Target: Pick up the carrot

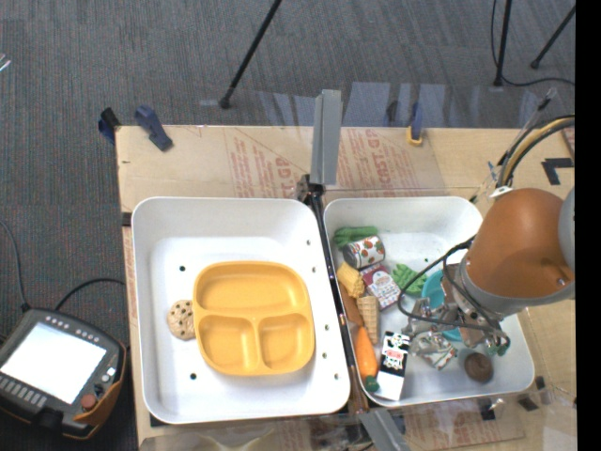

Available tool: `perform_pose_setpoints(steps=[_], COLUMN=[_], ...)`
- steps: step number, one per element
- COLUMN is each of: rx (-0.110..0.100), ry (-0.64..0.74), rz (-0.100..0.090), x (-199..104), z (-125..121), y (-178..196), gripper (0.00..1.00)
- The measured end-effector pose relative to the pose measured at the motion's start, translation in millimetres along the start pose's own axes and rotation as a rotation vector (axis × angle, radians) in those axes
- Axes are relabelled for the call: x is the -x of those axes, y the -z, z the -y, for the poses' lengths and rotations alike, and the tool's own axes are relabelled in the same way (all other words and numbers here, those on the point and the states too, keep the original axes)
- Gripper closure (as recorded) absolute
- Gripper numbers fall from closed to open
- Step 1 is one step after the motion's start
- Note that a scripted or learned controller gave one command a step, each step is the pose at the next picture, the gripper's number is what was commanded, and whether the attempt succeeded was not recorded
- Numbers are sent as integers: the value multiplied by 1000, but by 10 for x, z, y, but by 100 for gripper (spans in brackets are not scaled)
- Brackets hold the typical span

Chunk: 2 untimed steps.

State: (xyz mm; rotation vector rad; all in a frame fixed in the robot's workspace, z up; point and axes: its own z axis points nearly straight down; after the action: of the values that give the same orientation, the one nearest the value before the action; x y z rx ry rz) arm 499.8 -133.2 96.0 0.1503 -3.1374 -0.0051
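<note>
The carrot [364, 350] lies along the right bin's [441, 209] near-left wall, well to the left of the gripper [449, 338] and slightly nearer the camera, with a milk carton [394, 365] just between them and an ice-cream cone [368, 316] at its upper end. Whether the gripper is spread or closed I cannot tell. A clean grasp probably means crossing leftward, aligning across the carrot's narrow width and descending clear of the carton. Beyond sit the yellow tray [254, 318], the cardboard-covered bench [272, 163], grey carpet.
</note>
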Motion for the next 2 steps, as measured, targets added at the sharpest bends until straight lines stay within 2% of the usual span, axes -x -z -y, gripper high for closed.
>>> perform_pose_setpoints(steps=[1,2], rx=[-4,-1], ry=[158,190], rz=[5,1], x=[18,340], z=[227,339], y=[760,747], gripper=[100,100])
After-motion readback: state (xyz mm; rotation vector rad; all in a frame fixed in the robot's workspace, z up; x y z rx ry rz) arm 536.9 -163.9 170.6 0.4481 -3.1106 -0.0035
